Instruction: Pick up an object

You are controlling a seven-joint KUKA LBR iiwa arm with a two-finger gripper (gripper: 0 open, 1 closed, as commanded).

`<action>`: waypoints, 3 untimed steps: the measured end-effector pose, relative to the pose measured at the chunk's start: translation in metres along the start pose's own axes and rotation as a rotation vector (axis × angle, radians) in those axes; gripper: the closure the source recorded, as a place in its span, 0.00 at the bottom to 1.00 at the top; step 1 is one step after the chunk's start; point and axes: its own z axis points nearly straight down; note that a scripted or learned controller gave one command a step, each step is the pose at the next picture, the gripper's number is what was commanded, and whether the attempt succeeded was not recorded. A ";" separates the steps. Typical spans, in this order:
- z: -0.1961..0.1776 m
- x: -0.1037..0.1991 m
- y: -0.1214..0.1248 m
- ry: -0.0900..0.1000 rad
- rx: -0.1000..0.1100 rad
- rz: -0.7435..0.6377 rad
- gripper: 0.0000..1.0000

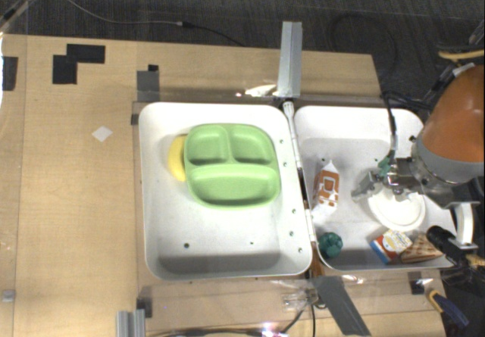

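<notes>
Orange-and-white packet: lying in the right bin near its left wall, just left of the gripper and apart from it. Reaching in from the right over the bin's middle; impossible to tell whether spread or closed. Resting nearby: white disc, teal ball, snack pack. Sitting in the left bin: green divided plate, partly covering a yellow item.
</notes>
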 end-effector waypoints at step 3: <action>0.099 0.019 0.071 -0.001 -0.008 -0.335 0.00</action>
